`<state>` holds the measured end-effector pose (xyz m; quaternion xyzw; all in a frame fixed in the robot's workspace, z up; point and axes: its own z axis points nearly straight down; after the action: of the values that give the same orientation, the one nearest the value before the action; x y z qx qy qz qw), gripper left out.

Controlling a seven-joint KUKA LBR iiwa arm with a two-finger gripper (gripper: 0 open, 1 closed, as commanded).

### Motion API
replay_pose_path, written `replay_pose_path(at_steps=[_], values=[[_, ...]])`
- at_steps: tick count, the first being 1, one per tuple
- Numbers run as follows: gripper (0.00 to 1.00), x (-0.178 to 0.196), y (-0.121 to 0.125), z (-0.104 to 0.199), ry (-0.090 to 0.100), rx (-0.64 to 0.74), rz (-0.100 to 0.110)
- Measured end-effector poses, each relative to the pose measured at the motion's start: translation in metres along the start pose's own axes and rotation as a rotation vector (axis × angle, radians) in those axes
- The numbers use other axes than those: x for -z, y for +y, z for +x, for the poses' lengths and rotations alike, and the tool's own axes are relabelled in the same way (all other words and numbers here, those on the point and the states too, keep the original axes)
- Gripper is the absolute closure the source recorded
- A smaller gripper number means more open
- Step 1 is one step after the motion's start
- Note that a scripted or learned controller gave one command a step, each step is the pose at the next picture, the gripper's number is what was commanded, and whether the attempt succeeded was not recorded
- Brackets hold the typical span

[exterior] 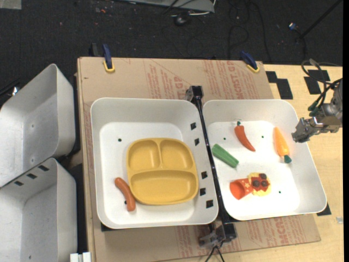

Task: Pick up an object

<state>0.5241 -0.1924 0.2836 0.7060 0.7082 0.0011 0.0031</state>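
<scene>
Nothing held: the gripper (303,130) sits at the right edge of the frame, over the right rim of the right bin (305,201); no object shows between its tips.
Jaw state: I cannot tell whether they stand apart or together; the tool is small and dark against the rim.
Progress: by my reading the pick is not yet made; every object lies on a bin floor, so the reach, the closing and the lift all remain.
Nearest candidate: the orange carrot (281,142) with a green end, lying just left of the gripper, near the bin's right wall.
Other candidates, right bin: a red chili pepper (245,137) upper middle; a green pickle (224,155) near the divider; a pizza slice (252,185) lower middle. They lie apart from each other.
Left bin: the left bin (103,162) holds a yellow divided plate (162,171) and, at its lower left, a sausage (125,194) just beside the plate.
Obstacles: the right wall is close to the carrot and could crowd one finger, I judge; the rest of that bin's floor is open.
Surroundings: cardboard sheet (163,75) under both bins, two spare white bins (32,130) at the frame's left.
</scene>
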Motion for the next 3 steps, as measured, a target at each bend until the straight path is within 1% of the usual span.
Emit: replay_pose_path(at_steps=[1, 2, 3], values=[[1.00, -0.001, 0.015, 0.050, 0.003, 0.005, 0.004], [1.00, -0.012, 0.024, 0.093, 0.004, 0.004, 0.007], [1.00, -0.029, 0.033, 0.145, 0.005, 0.005, 0.008]])
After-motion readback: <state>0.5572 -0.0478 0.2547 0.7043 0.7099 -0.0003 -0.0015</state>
